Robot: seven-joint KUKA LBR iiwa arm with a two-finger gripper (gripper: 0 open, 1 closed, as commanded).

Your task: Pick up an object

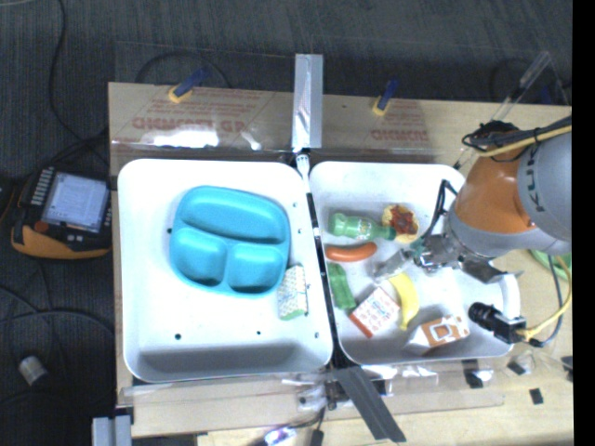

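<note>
Dark carpet floor (372, 17) w/ cables, wooden bench (232, 110).

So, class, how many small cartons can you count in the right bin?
2. One red-and-white carton lies near the bin's front middle, left of the banana; one orange carton sits at the front right. The arm may hide others.

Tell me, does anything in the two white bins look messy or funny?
A little. The toy foods in the right bin lie jumbled, tipped every which way: a banana, a hot dog, a green bottle on its side. In the left bin, a small speckled sponge leans beside the blue tray at the bin's right wall.
</note>
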